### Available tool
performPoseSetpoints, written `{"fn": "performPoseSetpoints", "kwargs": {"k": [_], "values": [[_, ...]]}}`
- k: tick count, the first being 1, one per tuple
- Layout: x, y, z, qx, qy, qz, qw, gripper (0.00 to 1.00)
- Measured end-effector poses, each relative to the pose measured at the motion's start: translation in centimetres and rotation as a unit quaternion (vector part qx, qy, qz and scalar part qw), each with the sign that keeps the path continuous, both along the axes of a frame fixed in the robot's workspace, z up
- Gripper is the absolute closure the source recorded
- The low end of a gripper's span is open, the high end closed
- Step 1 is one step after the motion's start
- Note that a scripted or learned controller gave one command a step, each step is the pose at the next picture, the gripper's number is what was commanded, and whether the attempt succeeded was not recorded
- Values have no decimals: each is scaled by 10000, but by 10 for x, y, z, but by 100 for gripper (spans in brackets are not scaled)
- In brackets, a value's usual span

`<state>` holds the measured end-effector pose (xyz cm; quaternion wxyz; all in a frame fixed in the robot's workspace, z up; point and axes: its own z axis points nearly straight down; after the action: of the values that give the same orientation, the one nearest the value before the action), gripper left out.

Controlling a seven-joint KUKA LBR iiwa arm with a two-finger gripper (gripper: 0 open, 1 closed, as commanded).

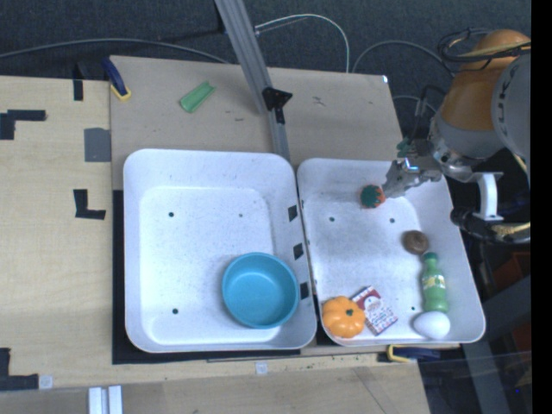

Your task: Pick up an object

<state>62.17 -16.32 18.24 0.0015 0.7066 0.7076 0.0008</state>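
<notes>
Right bin [345,248]: ball [372,197] seemingly beside gripper [395,184].

The right bin [345,231] has open floor through its middle and left part. Along its near edge sit an orange pumpkin [344,317], a red-and-white packet [376,309] and a white egg [431,324]; a green bottle [434,285] and a brown lump [416,241] line the right wall. A small green-and-red ball [372,197] lies near the far wall, just beside the hand [398,179]. In the left bin [172,222], a blue bowl [259,289] fills the near right corner, the rest lying open.
</notes>
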Motion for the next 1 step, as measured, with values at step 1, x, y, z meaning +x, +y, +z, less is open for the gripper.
{"fn": "performPoseSetpoints", "kwargs": {"k": [1], "values": [[1,0,31,1,3,1,10000,100]]}}
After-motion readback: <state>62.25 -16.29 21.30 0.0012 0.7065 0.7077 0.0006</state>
